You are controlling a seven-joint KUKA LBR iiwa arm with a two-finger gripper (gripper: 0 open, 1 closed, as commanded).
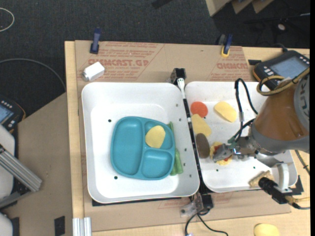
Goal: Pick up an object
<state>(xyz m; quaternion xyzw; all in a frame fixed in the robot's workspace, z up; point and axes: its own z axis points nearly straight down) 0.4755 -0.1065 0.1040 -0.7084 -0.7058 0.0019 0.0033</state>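
Note:
My gripper [224, 153] is low in the right bin [231, 178], near its left-centre, right over a small orange and yellow piece [221, 160]. A brown oblong object [202, 144] lies just left of it, touching or nearly touching. Farther back lie a pale yellow lump [201, 126], an orange disc [198, 107] and a yellow wedge [226, 111]. In the left bin [93, 132] a teal divided plate [133, 149] holds a yellow item [155, 136], with a green item [176, 162] along its right edge.
The arm's grey and orange body [280, 122] covers the right bin's right side. A tan piece [258, 179] lies at that bin's front right. A black divider clip [179, 75] sits between the bins. A white block [93, 71] rests on the bench behind the left bin.

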